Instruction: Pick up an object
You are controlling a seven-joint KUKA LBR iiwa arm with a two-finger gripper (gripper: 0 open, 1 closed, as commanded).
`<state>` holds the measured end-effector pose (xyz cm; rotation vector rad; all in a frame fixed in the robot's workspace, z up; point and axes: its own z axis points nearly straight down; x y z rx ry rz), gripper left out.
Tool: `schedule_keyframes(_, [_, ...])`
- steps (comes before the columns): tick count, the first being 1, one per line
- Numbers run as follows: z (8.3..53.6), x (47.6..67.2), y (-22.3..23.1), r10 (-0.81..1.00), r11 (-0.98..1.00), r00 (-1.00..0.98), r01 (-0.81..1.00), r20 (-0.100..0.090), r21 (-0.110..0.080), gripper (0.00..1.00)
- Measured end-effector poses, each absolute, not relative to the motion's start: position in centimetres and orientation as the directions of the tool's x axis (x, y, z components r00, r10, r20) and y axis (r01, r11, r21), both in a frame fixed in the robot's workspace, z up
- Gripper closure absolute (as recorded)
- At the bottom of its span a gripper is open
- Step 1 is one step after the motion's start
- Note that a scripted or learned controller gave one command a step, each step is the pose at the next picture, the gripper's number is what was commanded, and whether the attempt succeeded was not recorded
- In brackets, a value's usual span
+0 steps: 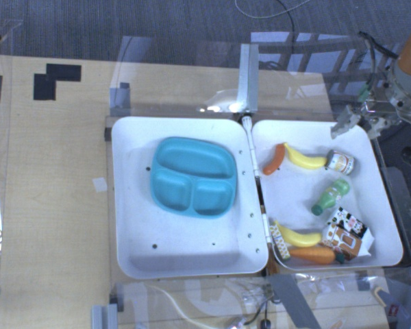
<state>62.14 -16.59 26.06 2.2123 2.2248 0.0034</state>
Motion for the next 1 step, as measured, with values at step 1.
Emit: schedule_keyframes(1, [12.19,64.45,-14.61,0.982,0.188,-0.188,0.982,-0.003,0.008,0.00])
